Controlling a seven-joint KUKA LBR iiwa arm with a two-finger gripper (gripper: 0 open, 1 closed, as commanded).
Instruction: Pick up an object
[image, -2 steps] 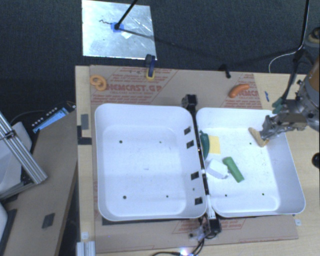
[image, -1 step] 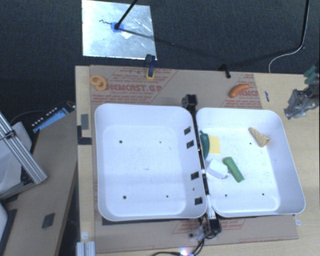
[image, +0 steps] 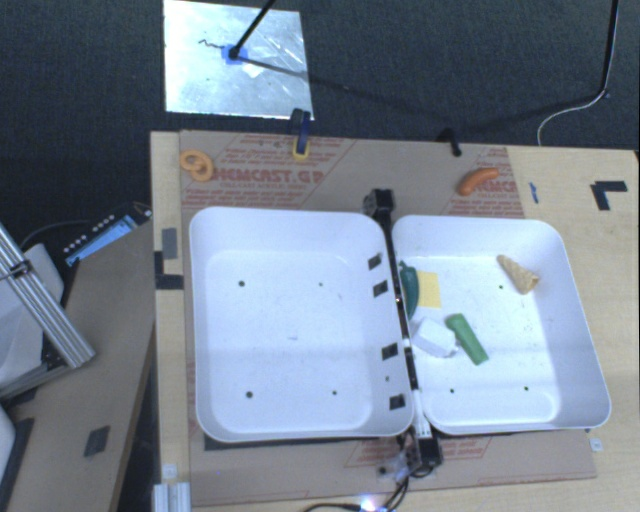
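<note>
- Two shallow white plastic bins sit side by side on a brown cardboard-covered bench (image: 420, 165); the left bin (image: 290, 400) and the right bin (image: 560, 390) meet at a dark hinged seam.
- A green cylindrical object (image: 466, 338) lies in the right bin, left of its centre. Its long axis runs on a diagonal, one end pointing far-left and the other near-right.
- A white flat piece (image: 433, 338) lies just beside the green cylinder's left side, touching or nearly so.
- A yellow square piece (image: 428, 290) lies farther back, near the seam, with a dark green curved object (image: 409, 287) along its left edge.
- A tan wedge-shaped object (image: 518, 272) lies in the far right part of that bin, narrow end pointing far-left.
- On the bench beyond the bins lie an orange sausage-shaped object (image: 478, 181) and an orange ring (image: 196, 164).
</note>
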